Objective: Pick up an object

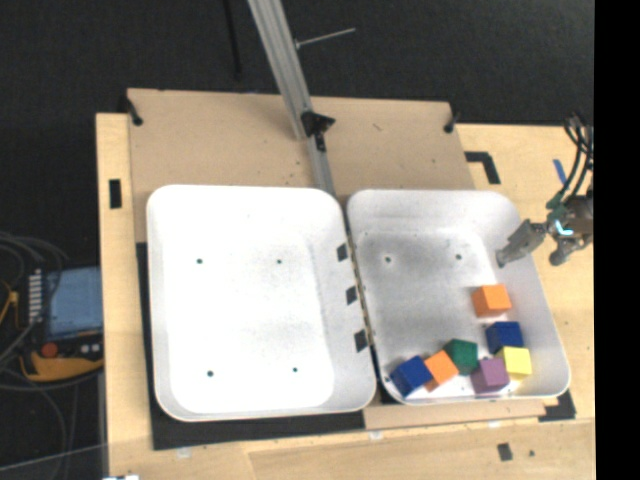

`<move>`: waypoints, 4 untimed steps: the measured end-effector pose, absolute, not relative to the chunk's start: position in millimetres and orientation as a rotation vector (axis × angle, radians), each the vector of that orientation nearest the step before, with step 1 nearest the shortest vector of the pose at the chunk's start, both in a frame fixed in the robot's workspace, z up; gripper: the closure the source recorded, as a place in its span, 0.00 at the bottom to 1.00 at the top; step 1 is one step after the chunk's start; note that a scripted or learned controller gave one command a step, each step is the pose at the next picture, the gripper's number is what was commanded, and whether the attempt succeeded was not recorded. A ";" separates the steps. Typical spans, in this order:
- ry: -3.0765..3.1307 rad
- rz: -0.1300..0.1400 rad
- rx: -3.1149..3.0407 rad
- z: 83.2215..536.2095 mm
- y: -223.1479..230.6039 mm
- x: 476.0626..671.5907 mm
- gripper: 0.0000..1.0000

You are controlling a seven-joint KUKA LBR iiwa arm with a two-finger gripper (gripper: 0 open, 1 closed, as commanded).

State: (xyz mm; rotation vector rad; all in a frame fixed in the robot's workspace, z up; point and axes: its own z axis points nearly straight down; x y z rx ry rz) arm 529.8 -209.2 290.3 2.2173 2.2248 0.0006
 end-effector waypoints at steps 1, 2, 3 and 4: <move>2.223 0.002 2.217 290.8 -209.0 530.1 0.00; 2.220 -0.005 2.223 248.6 -211.0 532.6 0.00; 2.219 -0.005 2.226 198.3 -203.5 537.8 0.00; 2.215 -0.002 2.220 138.0 -206.3 538.6 0.00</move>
